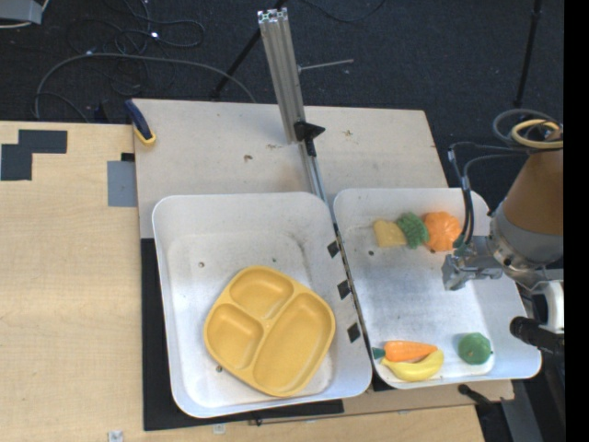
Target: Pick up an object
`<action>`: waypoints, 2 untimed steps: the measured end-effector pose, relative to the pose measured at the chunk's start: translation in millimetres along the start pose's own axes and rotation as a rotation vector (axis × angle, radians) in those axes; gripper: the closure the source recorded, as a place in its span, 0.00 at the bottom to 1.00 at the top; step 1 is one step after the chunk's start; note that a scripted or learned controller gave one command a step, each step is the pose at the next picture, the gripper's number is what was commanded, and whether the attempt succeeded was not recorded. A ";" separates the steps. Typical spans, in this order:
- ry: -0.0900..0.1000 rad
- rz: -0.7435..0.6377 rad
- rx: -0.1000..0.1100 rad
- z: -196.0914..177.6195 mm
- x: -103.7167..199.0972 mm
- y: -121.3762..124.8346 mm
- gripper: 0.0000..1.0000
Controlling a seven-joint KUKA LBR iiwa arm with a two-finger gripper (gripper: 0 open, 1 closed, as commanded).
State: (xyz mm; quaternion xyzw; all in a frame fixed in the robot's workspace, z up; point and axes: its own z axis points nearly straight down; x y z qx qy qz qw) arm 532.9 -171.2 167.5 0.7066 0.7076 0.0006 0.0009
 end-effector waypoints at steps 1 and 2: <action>0.000 0.000 0.000 -42.4 0.0 -0.4 1.00; 0.000 0.000 0.001 -65.9 -0.9 0.2 1.00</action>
